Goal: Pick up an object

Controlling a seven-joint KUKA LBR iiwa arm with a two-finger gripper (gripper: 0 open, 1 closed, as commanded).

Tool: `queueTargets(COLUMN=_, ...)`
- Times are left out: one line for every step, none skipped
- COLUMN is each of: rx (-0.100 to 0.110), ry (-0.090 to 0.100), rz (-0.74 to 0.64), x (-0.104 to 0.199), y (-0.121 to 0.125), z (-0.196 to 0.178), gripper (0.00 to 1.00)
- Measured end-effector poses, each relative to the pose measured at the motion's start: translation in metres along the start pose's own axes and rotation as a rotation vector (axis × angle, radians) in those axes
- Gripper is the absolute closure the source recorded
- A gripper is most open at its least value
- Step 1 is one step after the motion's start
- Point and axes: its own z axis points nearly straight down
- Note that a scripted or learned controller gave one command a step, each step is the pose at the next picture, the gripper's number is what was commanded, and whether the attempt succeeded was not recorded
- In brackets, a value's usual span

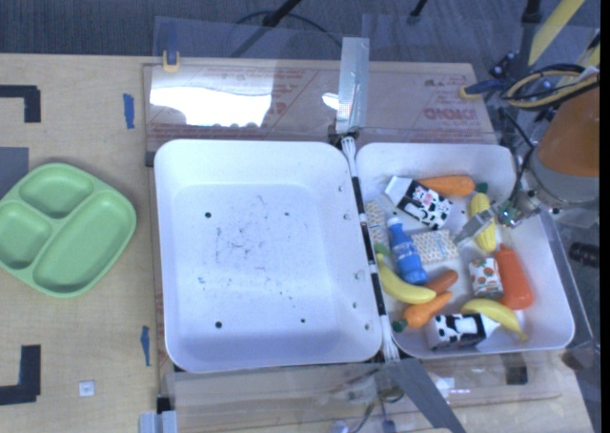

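Note:
The right bin [562,312] holds a heap of toy food. My gripper [488,219] hangs low over the bin's right side, right by a small yellow piece [487,236]. Just below it lie a red-spotted little carton [486,276] and an orange vegetable [516,278]. A carrot [446,186] and a cow-patterned box [426,204] lie to the gripper's left. In the middle a blue bottle [408,257] rests on a woven pad [437,247]. I see nothing held.
At the bin's front lie two bananas [405,288] [501,312], a second carrot [431,305] and another cow-patterned box [460,328]. The left bin [257,240] shows bare white floor. A green divided plate [65,228] sits far left on the bench.

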Motion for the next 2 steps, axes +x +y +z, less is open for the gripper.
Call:
queueTargets(rx=-0.002, ry=-0.008, rz=0.002, x=-0.003, y=0.0, z=-0.011, gripper=1.0)
queueTargets(rx=0.005, ry=-0.008, rz=-0.181, x=-0.016, y=0.053, z=-0.081, gripper=1.0)
